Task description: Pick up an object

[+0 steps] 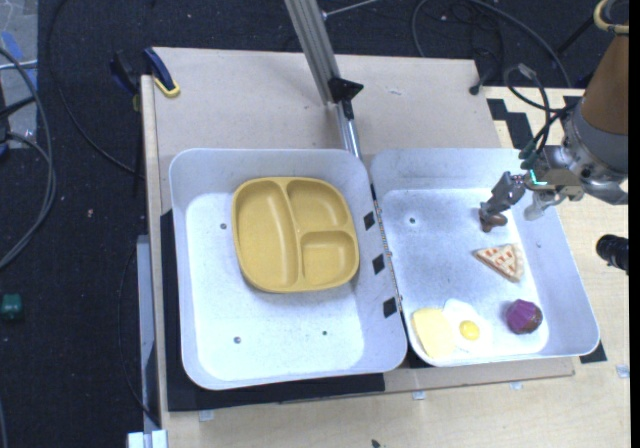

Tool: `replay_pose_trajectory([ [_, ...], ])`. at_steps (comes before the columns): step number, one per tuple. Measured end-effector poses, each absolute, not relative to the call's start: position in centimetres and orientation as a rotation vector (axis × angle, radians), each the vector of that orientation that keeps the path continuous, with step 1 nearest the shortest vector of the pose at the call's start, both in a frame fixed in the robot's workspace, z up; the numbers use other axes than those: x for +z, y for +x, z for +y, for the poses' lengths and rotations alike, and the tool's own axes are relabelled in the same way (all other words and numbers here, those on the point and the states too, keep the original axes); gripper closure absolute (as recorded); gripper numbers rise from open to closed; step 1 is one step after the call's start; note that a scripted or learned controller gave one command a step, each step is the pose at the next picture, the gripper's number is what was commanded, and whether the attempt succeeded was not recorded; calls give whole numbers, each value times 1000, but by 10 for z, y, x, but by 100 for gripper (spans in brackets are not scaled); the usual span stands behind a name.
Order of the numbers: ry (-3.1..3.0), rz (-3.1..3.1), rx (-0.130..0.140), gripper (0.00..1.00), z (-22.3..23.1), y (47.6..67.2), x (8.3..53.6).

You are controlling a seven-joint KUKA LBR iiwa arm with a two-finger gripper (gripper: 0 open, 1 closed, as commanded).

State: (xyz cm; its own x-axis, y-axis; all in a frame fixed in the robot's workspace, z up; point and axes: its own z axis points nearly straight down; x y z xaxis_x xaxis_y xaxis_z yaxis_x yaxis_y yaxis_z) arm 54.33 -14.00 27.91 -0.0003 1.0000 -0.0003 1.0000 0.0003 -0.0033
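Two white bins on tan bench, perhaps plywood, black floor.

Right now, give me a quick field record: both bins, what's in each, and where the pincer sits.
left bin: yellow divided plate, three compartments
right bin: pizza slice toy, purple item, fried egg toy, pale yellow piece touching the egg
pincer: low over right bin's upper area, above the pizza slice
pincer fingers: cannot tell
arm: enters from the right

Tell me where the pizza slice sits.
The pizza slice lies in the right bin, just below the tool and above the purple object.
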Motion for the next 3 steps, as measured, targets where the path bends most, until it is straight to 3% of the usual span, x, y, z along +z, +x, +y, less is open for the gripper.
replay_pose_trajectory([
  [1,-2221,-2223,1,0,-140,544,280],
  [2,-2220,-2216,5,0,-140,534,223],
  [3,-2219,-2218,4,0,-140,543,164],
])
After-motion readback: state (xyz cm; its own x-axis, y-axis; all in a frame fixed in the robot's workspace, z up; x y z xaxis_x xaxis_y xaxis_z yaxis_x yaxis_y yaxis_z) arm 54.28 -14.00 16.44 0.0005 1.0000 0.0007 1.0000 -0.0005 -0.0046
